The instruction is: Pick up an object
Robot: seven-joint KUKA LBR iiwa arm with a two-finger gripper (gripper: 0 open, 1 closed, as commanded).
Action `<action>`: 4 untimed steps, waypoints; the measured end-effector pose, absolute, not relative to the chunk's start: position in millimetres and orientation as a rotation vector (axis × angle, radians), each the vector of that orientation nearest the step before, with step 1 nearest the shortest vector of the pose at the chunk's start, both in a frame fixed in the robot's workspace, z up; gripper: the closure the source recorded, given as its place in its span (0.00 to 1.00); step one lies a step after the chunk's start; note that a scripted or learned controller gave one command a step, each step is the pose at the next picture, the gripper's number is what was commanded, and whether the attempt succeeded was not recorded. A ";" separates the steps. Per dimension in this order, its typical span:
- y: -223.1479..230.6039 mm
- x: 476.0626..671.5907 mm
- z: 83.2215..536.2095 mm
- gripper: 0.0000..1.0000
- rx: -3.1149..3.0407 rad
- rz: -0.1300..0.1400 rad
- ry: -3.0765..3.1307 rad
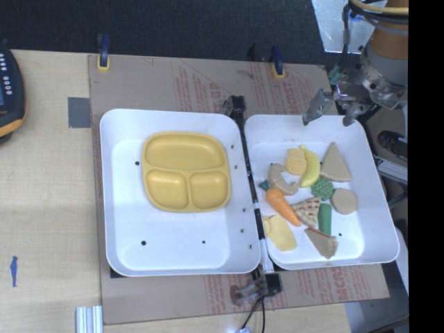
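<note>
The right white bin (pixel 361 252) holds a heap of toy foods: an orange carrot (pixel 283 206), a yellow banana (pixel 311 167), a green cucumber (pixel 324 218), a tan wedge (pixel 335 164) and a pale round piece (pixel 343 200). My gripper (pixel 330 111) hangs over the far rim of this bin, above and behind the heap. Its two dark fingers are spread wide, open, with nothing between them.
The left white bin (pixel 125 248) carries a yellow divided plate (pixel 186 170). Both bins rest on a cardboard sheet (pixel 173 82) held by blue clamps. A dark device (pixel 10 89) lies at the bench's left edge.
</note>
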State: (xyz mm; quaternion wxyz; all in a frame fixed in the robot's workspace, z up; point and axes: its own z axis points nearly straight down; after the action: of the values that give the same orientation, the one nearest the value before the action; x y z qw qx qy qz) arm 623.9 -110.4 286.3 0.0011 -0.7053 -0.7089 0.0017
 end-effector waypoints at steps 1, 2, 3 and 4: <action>-159.4 634.2 84.3 0.00 -2.215 0.011 -2.218; -160.1 638.0 104.8 1.00 -2.219 0.003 -2.227; -57.7 604.2 197.5 1.00 -2.206 -0.005 -2.237; -64.4 603.6 191.7 0.00 -2.216 0.005 -2.225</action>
State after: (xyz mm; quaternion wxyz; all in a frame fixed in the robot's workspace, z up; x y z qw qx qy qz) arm 603.6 -64.4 191.7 0.0009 -0.7057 -0.7085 0.0017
